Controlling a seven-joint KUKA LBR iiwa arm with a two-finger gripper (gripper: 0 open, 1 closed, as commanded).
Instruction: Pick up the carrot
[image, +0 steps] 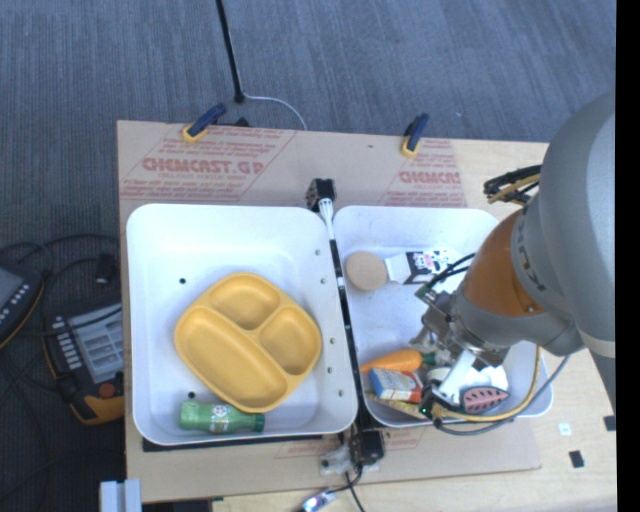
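Grey arm housing fills the 3 o'clock side of the view, with the orange band just below it. At the wrist's lower end, the gripper sits low inside the right bin. Jaw opening cannot be determined; wrist hardware and cables cover the fingers, and no object is visibly clamped between them.

The carrot lies on the bin floor at the gripper's 9 o'clock, just beside it, orange body pointing toward the bin divider. A small boxed item lies touching the carrot at its 6 o'clock. A pink-patterned object rests at the gripper's 4 o'clock. A tan round disc lies at 11 o'clock, with a white tube beside it.

The left bin holds a yellow divided plate near centre and a green bottle lying on its side at the plate's 6 o'clock.
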